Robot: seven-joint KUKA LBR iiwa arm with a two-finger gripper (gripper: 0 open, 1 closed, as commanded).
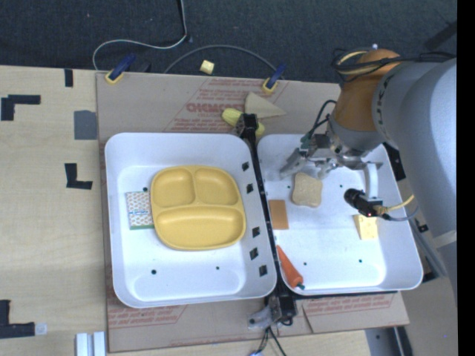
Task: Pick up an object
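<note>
In the right bin [334, 273] lie a beige slice of bread [307, 192], a flat brown square [278, 215], a small yellow block [367, 228] and an orange carrot [291, 268] by the bin's left wall. My gripper [312, 166] hangs over the far part of this bin, just behind the bread slice. It is open and I see nothing between its fingers.
The left bin [126, 273] holds a yellow divided plate [198, 207] with a small patterned card [139, 209] beside it on the left. Behind the bins, a yellow piece [232, 115] and a tan wedge [263, 107] lie on the cardboard.
</note>
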